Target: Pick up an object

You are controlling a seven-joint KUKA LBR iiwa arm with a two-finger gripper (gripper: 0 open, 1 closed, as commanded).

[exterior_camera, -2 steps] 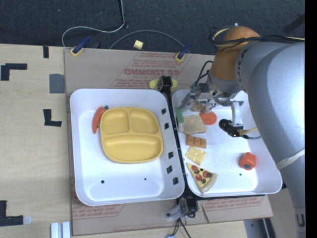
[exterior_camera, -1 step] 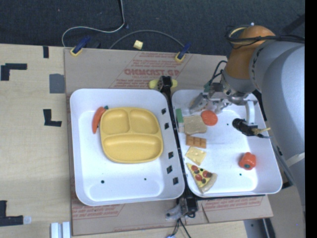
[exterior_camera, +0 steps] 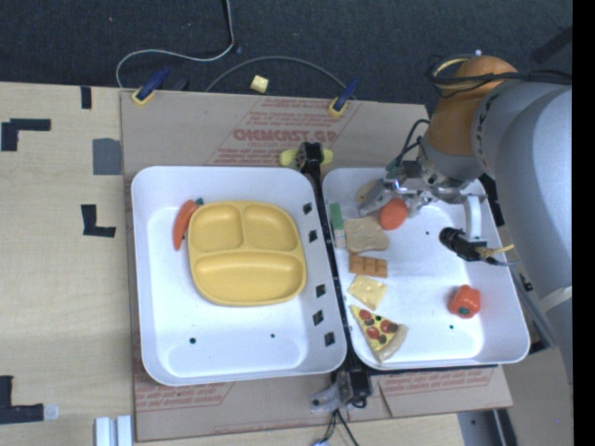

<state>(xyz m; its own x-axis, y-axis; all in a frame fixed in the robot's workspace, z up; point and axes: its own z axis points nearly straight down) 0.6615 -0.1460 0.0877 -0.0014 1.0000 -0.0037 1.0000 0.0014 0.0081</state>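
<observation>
Light wood bench (exterior_camera: pixel 56 277), brown cardboard sheet (exterior_camera: pixel 270 133), dark carpet (exterior_camera: pixel 93 17) behind

Yellow tray (exterior_camera: pixel 247 264), white bins (exterior_camera: pixel 158 277)

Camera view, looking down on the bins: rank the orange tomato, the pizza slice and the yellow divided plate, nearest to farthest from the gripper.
From the gripper:
1. Orange tomato, right bin, just below the gripper.
2. Pizza slice, right bin, near its front edge.
3. Yellow divided plate, in the left bin.

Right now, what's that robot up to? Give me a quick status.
Hand low in right bin, beside orange ball. Nothing seen gripped. Bread slice lies close by.
</observation>
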